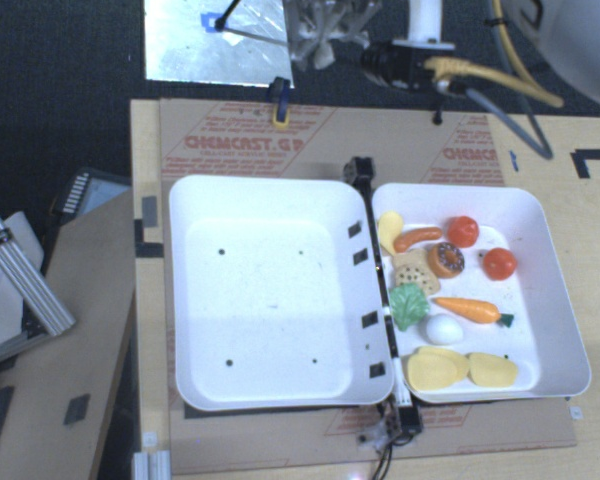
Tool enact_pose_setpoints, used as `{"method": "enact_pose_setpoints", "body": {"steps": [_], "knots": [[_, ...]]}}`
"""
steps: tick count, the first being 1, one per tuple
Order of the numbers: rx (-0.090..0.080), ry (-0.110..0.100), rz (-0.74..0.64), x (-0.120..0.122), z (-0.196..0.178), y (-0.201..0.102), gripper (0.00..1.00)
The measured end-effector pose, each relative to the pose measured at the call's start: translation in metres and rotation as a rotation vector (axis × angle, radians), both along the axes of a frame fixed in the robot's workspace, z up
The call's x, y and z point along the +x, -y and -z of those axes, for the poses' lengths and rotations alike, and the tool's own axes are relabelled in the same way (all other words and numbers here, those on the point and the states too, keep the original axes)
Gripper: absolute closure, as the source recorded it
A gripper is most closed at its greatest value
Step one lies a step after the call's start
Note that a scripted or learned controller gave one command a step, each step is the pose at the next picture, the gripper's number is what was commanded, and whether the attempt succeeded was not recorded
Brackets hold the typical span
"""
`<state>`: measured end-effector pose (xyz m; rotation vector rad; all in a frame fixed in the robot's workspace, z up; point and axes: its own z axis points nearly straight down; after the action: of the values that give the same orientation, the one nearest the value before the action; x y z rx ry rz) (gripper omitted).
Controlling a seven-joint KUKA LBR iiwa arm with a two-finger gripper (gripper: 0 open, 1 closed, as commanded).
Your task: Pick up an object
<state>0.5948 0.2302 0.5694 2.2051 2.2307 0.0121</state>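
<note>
The right bin (555, 298) holds several toy foods. Among them are two red tomatoes (462, 230) (498, 263), a sausage (418, 238), a brown donut (446, 259), a cracker (412, 273), a green lettuce piece (408, 305), a carrot (467, 310), a white egg (442, 329) and yellow pieces (437, 369) (493, 369). My gripper (317, 40) hangs high at the top of the view, beyond the bench's far edge and well away from both bins. Nothing shows in its grasp.
The left bin (270, 288) lies beside the right one, joined by a black divider (375, 268). A yellow clamp (280, 103) sits at the bench's far edge. Hoses and cables (480, 78) run at the top right. A metal frame (20, 278) stands at the left.
</note>
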Motion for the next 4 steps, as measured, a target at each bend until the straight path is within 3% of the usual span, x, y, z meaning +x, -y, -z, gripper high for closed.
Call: {"method": "enact_pose_setpoints", "body": {"steps": [1,2,3,4], "knots": [[-0.008,-0.026,0.01,-0.063,0.244,-0.004,1.0],[0.0,0.0,0.012,0.018,0.2,-0.003,1.0],[0.003,0.008,0.008,0.071,0.084,-0.004,1.0],[0.001,-0.001,0.007,0.073,0.03,-0.004,1.0]]}}
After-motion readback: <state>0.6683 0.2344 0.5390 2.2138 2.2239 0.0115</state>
